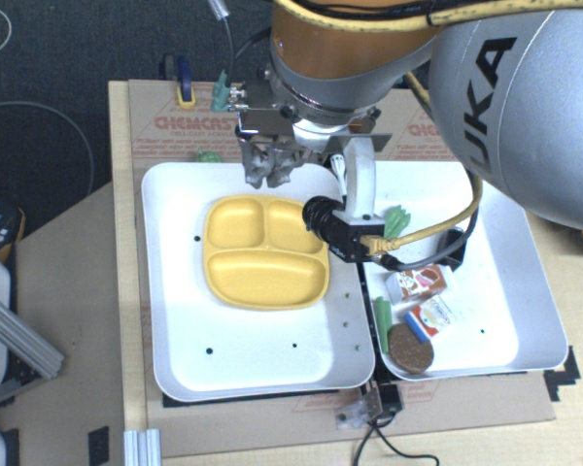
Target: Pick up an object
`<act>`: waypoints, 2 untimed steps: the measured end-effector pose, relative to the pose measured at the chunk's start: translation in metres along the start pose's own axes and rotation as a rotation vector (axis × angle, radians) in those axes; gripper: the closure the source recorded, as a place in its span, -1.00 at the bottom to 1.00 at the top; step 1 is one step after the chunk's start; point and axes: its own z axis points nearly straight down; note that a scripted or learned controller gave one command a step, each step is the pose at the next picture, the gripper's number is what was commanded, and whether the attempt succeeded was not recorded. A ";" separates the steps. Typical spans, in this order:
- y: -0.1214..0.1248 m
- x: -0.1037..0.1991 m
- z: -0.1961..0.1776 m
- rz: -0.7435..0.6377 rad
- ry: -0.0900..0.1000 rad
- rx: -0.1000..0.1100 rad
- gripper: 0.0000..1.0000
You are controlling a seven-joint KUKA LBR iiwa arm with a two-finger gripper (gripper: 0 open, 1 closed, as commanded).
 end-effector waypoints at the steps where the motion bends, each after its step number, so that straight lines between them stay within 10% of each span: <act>1: -0.040 -0.002 0.086 0.006 -0.007 0.018 1.00; 2: -0.016 -0.002 -0.015 0.005 0.002 -0.007 1.00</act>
